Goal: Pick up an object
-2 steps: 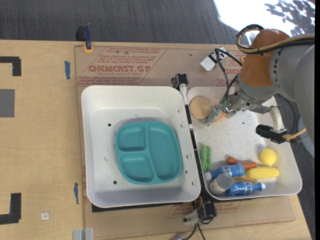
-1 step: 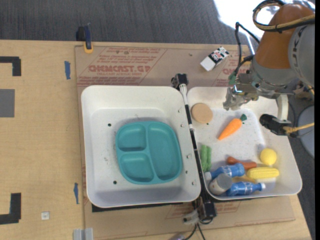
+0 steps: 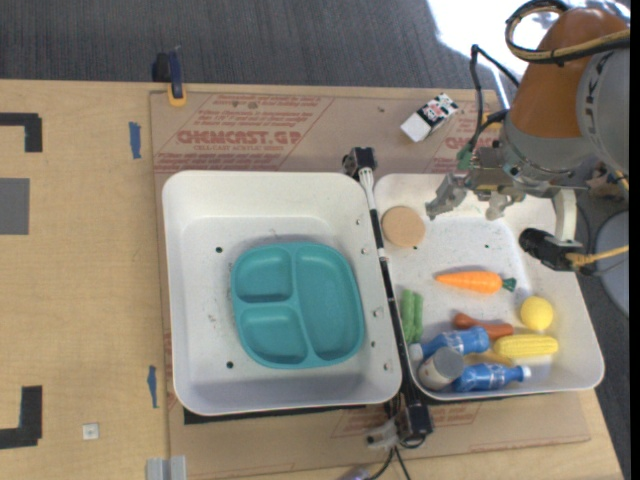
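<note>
Much of the arm is cut off at the right edge of the frame, so that only its orange band, grey wrist and looping cables are seen. A small grey-capped object at the near end of the right bin is partly covered by a blue bottle and cannot be identified with certainty; a reddish piece behind that bottle is likewise mostly hidden. The gripper is held over the far edge of the right bin, with the wrist bent downward from the upper right. Its two fingers are seen spread apart, and nothing is gripped between them. A round tan disc lies just beside the left finger, near the bin's far left corner. Further toward the near side an orange carrot is laid across the bin floor, a lemon rests near the right wall, and a yellow corn cob lies below it. A green pod is placed along the left wall, and a second blue bottle lies at the near edge. In the left bin a teal divided plate is set flat. A small black-and-white tag lies on the cardboard beyond the bins.
</note>
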Available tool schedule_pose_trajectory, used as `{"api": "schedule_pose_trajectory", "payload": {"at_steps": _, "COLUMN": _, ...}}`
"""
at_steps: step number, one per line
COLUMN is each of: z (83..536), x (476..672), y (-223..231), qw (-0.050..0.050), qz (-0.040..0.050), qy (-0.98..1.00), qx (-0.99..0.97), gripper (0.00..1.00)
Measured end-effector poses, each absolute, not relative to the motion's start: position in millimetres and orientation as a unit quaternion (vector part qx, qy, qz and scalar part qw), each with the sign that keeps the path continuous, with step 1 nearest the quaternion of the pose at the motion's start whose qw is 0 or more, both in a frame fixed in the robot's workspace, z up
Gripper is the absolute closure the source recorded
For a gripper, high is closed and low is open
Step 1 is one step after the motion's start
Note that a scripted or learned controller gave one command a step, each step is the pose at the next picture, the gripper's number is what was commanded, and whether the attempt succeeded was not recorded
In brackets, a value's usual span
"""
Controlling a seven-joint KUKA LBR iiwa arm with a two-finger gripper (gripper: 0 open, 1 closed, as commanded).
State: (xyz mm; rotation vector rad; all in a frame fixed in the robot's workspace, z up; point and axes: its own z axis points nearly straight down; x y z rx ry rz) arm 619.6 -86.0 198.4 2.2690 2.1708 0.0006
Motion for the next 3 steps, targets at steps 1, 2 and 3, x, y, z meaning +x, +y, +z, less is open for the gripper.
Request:
{"api": "schedule_pose_trajectory", "payload": {"at_steps": 1, "z": 126.1, "x": 529.0, "y": -112.7, "qw": 0.0, "qz": -0.0003, "qy": 0.73, "qx": 0.683, "gripper": 0.0}}
{"api": "schedule_pose_trajectory", "payload": {"at_steps": 2, "z": 86.3, "x": 524.8, "y": -129.3, "qw": 0.001, "qz": 0.0007, "qy": 0.873, "qx": 0.488, "gripper": 0.0}}
{"api": "schedule_pose_trajectory", "payload": {"at_steps": 3, "z": 86.1, "x": 576.6, "y": -101.4, "qw": 0.002, "qz": 0.0018, "qy": 0.849, "qx": 0.528, "gripper": 0.0}}
